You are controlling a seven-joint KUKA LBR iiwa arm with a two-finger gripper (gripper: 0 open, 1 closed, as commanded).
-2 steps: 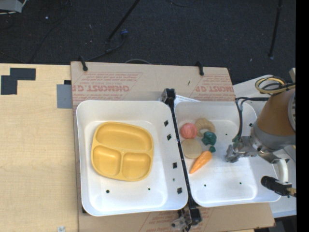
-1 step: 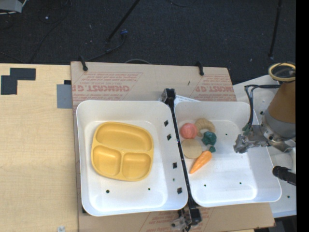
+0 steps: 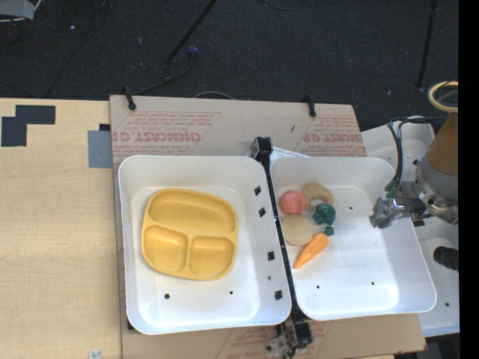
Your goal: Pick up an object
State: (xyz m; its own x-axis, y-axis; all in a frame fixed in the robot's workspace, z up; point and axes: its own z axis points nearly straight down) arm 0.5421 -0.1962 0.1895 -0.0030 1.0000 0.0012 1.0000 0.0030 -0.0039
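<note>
In the right bin (image 3: 374, 290) several toy foods lie near its left wall: a pink-red ball (image 3: 293, 202), a tan curved piece (image 3: 319, 193), a dark green piece (image 3: 324, 215), a pale beige disc (image 3: 297, 230) and an orange carrot (image 3: 311, 250). My gripper (image 3: 383, 214) hangs over the right side of that bin, about 80 pixels right of the green piece. Nothing shows between its fingers.
The left bin (image 3: 150, 305) holds a yellow divided plate (image 3: 190, 232). A black divider (image 3: 275, 230) runs between the two bins. Cardboard (image 3: 224, 129) lies behind the bins. The arm's body (image 3: 445, 170) stands at the right bin's far right edge.
</note>
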